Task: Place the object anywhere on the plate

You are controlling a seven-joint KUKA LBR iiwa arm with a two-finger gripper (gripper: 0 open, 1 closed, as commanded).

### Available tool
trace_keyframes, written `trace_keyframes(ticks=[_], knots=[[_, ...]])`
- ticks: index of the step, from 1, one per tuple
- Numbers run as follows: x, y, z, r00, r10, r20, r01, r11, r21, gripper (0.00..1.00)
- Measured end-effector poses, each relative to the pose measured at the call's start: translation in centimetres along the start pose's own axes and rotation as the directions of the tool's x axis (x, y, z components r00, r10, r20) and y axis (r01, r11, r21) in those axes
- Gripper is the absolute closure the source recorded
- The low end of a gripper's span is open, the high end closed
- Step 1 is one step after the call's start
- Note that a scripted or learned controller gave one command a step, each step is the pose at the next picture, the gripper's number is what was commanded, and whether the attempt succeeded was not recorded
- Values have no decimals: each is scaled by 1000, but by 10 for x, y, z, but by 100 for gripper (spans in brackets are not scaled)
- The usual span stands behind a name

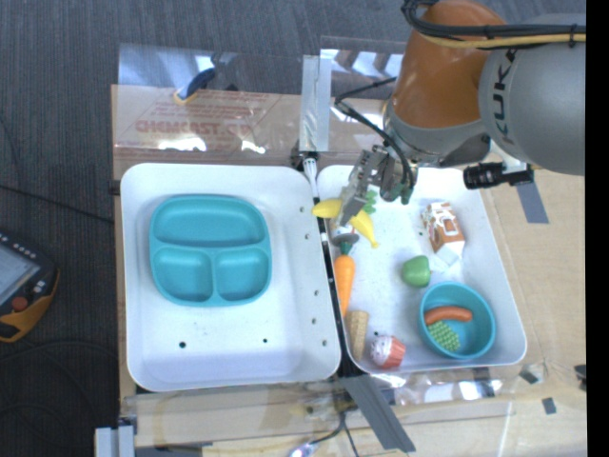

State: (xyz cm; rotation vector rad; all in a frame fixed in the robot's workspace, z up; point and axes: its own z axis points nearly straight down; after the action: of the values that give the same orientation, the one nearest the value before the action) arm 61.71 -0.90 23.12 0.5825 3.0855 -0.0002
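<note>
Arm carrying a banana toward the plate

The arm (495, 74) reaches from the right over the two bins; the teal plate (209, 250) waits in the left bin (171, 350). The gripper (354, 209) hangs by the divider, fingers pinched on the yellow banana (354, 219), apparently lifted so it can cross over. Carrot (343, 276), green fruit (415, 271) and bowl (457, 320) lie in the right bin (495, 255).

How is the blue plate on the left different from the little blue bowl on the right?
The plate is wide, flat and split into three compartments; the bowl is small, round and undivided. The plate sits alone in the left bin; the bowl shares the right bin with other toys and holds toy food. Both are blue.
</note>
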Motion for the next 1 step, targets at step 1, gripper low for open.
trace_keyframes(ticks=[1], knots=[[32, 82, 4, 999, -52, 0, 52, 999, -1, 100]])
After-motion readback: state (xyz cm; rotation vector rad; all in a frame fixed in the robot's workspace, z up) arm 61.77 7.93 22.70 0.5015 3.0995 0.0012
